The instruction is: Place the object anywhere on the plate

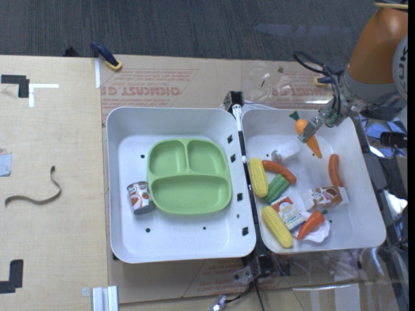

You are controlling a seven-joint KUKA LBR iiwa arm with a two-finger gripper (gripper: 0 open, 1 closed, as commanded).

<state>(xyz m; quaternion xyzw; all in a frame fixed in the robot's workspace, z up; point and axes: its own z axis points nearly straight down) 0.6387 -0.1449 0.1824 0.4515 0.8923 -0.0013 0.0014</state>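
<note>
Left bin (pixel 117 238): green divided plate (pixel 190 176) roughly centered, small can (pixel 139 197) lying just beside its left near edge. Right bin (pixel 366 229): two corn cobs (pixel 258 177) (pixel 277 226), hot dog (pixel 279 170), green pepper (pixel 277 188), sausage (pixel 334 170), two small cartons (pixel 288 211) (pixel 324 197), another carrot (pixel 310 221) on the near side. Arm (pixel 379 50) comes in from far right; gripper (pixel 311 131) sits over the right bin's far side, a toy carrot (pixel 308 135) between its fingers (pixel 318 123), tilted, tip pointing near-right. Surface (pixel 52 141) on the left carries a loose dark cord (pixel 35 197).
</note>
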